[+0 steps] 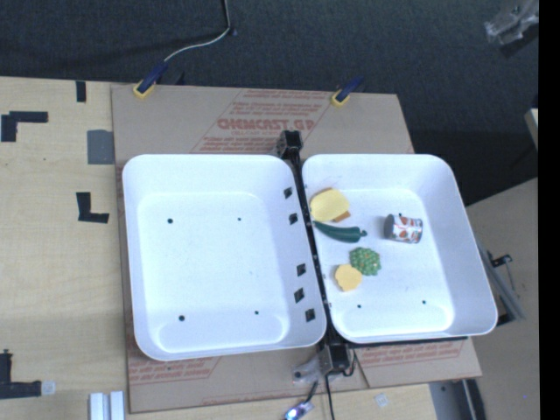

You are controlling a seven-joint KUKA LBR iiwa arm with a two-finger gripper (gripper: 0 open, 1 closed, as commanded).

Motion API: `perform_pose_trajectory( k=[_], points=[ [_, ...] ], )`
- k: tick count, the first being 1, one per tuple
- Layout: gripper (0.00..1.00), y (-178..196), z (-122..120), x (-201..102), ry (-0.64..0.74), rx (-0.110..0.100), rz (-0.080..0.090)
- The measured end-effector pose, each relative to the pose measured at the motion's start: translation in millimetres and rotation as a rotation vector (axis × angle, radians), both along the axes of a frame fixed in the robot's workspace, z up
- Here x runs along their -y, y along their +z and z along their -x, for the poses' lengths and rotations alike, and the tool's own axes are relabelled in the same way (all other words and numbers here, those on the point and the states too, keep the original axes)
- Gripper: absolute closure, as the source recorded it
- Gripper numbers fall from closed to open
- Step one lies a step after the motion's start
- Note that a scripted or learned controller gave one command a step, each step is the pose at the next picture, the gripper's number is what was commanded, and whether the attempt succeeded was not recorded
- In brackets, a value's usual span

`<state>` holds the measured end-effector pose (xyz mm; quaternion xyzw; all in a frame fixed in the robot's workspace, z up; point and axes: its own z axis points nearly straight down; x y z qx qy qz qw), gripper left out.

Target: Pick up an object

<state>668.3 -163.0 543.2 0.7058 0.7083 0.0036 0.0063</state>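
two white bins side by side on my bench, left bin (210, 261) and right bin (437, 313), their inner rims touching along a black clipped seam. i count five things, all in the right bin, toward its left half. one yellow wedge (329, 206) near the seam; just below it, touching, one dark green pepper (339, 231). one small can (402, 228) lies on its side, apart, toward the bin's middle. one green broccoli floret (365, 260) sits below the pepper, one small yellow piece (348, 277) against its lower left. gripper (512, 20) shows blurred at the far upper right, well away from the bins; open or closed, i cannot tell.
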Motion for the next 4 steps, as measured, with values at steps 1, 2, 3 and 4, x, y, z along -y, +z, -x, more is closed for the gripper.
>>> perform_pose_trajectory(
  k=[1,2,3,4],
  points=[
    [1.0,-7.6,42.0,-21.0,-0.001,-0.014,-0.005],
    [1.0,-7.8,81.9,-36.1,-0.001,-0.014,-0.005],
    [1.0,-7.7,121.7,-33.7,-0.004,-0.014,-0.004],
    [0.0,-8.4,120.0,-33.9,-0.003,-0.014,-0.003]
  ],
)
